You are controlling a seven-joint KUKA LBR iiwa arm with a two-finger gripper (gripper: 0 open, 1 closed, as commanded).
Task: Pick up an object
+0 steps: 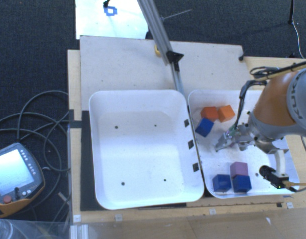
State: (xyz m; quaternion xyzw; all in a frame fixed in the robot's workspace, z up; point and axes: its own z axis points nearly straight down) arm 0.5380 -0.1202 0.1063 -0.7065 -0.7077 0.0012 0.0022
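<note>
Nearest the camera, along the front wall of the right bin (292, 180), lie two blue blocks (231, 183) side by side, with a mauve block (238, 169) touching them just behind. A black part of my wrist (269, 173) hangs over the bin beside them and hides some of its floor.

My pincer (225, 142) sits over the middle of the right bin, pointing toward the left bin (143, 148). It is small and blurred against the white, so I cannot tell whether it is released or clenched, and I see no block in it. My grey and orange arm (285, 106) covers the right part of this bin and is cut off at the picture's edge.

Just beyond the pincer, apart from it, a third blue block (204, 127) lies near the bin's left wall. Behind it two orange blocks (218, 113) touch each other.

Farther back, a grey pole (155, 24) slants over the surface (123, 59), its top cut off. A pendant (13, 176) with cables lies on the floor at left.
</note>
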